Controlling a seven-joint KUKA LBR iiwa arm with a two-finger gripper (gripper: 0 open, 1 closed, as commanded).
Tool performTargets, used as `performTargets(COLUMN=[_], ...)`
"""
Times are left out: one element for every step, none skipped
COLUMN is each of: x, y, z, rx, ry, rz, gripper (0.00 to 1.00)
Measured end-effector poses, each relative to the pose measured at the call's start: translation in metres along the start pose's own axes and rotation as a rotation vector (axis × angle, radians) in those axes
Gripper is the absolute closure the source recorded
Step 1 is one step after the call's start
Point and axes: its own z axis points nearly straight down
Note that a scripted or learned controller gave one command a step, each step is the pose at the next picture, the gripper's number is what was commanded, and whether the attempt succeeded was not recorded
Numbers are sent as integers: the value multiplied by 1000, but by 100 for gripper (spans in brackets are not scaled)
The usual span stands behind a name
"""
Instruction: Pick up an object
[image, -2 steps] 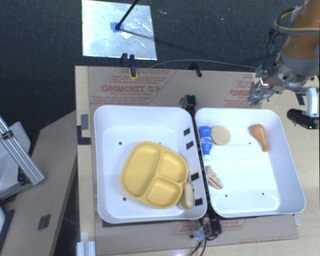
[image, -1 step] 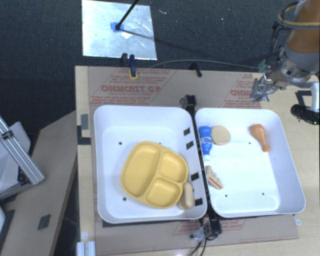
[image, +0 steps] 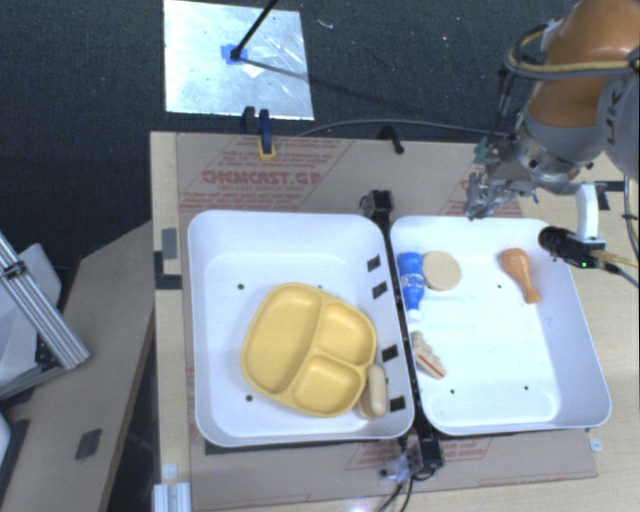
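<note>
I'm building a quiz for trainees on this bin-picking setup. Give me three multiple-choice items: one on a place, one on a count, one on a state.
1. Where is the yellow tray?
A. left bin
B. right bin
C. on the bench outside the bins

2. How many compartments does the tray have?
A. one
B. three
C. six

3. The gripper is:
A. pressed on the tray
B. above the right bin's far rim
C. over the left bin

Answers: 1 A, it lies inside the left bin; 2 B, ridges divide it in three; 3 B, it hangs by that rim.
</note>
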Motion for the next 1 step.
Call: performTargets(x=[44], y=[-13], z=[3], rx=[-1], ry=[0], rz=[0], gripper=[100])
